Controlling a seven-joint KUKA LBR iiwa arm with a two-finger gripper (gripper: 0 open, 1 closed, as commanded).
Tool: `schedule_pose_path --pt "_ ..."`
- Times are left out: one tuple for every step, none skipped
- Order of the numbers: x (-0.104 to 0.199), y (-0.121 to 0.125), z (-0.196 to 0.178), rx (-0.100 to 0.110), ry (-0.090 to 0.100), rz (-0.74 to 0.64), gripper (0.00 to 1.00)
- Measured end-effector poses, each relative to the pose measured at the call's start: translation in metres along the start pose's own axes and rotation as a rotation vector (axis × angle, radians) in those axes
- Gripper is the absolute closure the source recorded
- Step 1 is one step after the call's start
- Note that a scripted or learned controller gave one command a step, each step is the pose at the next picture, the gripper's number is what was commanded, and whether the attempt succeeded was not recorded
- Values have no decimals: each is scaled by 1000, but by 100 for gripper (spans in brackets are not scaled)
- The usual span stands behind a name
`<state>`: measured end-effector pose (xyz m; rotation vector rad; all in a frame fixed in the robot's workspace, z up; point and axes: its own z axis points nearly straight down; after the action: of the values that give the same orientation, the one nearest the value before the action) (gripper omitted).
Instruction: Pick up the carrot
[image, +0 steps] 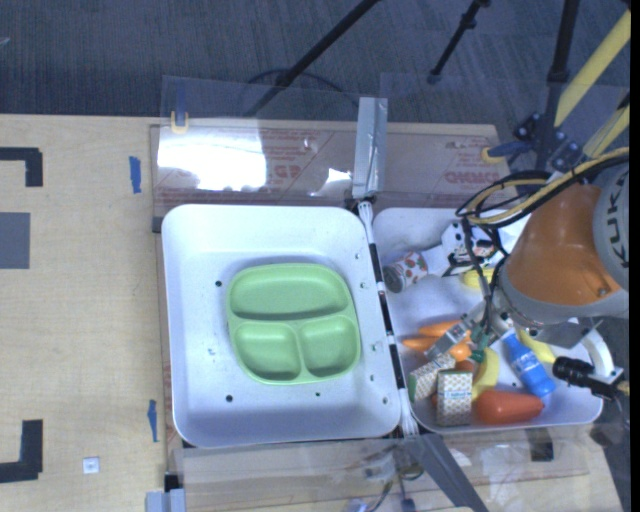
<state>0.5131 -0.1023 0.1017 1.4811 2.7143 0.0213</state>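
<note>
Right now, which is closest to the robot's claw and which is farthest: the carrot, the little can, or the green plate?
From the gripper:
1. Carrot, just left of it in the right bin.
2. Little can, up near that bin's back.
3. Green plate, far left in the other bin.

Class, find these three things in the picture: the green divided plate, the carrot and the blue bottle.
green divided plate (292, 290): camera view, top compartment floor.
carrot (433, 330): camera view, middle of its orange body.
blue bottle (527, 366): camera view, middle of its side.

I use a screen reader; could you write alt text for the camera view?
A grey arm with an orange band reaches over the right white bin, its hand low among cluttered toy food near an orange carrot. The left white bin holds a green divided plate.
</note>
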Motion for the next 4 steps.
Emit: schedule_pose_path --pt "-3 0 -12 -1 -4 5 100" --pt "-19 41 -129 41 28 368 100" --pt "-19 41 -129 41 28 368 0" --pt "-71 33 -13 42 30 336 0"
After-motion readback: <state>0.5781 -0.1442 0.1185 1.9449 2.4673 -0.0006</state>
